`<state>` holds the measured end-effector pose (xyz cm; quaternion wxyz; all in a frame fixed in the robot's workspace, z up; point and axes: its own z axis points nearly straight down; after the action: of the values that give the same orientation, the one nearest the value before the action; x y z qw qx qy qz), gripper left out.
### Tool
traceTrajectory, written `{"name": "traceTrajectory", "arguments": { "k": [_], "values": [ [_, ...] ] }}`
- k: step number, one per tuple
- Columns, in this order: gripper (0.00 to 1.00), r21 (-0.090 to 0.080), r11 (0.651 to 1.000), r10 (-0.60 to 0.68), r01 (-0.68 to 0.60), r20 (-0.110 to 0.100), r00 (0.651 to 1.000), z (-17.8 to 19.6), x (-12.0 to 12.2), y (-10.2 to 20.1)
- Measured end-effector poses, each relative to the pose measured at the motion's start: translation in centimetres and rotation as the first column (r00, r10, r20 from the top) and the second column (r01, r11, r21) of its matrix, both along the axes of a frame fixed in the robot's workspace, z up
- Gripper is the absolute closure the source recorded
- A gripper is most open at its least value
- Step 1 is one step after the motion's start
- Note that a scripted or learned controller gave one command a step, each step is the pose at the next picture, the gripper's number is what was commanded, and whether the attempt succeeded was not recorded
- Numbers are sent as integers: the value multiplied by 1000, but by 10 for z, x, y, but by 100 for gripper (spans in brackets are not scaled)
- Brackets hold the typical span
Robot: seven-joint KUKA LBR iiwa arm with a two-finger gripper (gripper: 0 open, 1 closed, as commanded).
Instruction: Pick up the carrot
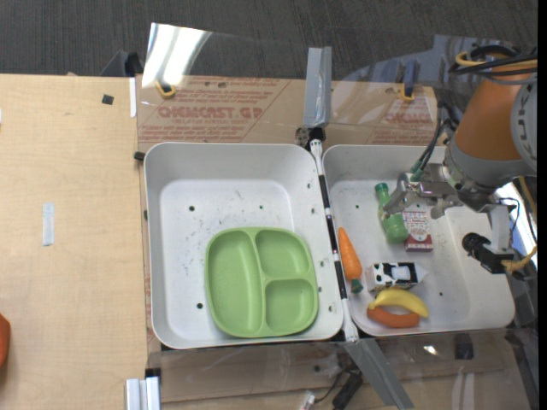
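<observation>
Two shallow white bins sit side by side on a wooden bench, seen from above at a slant. The left bin holds a light green divided plate with three compartments, lying toward the bin's near side. In the right bin, the carrot lies lengthwise against the left wall, beside the divider between the bins, its orange body pointing away from the camera and its green top at the near end. Just to its right is a small black and white carton, and in front of that a yellow banana rests on a red-orange item. Farther back stands a green bottle with a red and white box right beside it. The grey arm with its orange band reaches in from the right, and its gripper hovers over the bottle and box, well apart from the carrot; whether the pincer is apart or together cannot be made out
</observation>
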<state>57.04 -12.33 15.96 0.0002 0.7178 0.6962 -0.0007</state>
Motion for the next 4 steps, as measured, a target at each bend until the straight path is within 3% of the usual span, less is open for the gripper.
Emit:
{"name": "traceTrajectory", "arguments": {
  "k": [1,2,3,4],
  "values": [
    [0,1,998,-69,69,-3,998,31,-85,70],
    [0,-1,993,-116,116,-3,993,-14,-3,-4],
    [0,1,1000,-14,14,-3,1000,31,-93,46],
    [0,-1,993,-115,115,-3,993,35,-47,-38]
  ]
}}
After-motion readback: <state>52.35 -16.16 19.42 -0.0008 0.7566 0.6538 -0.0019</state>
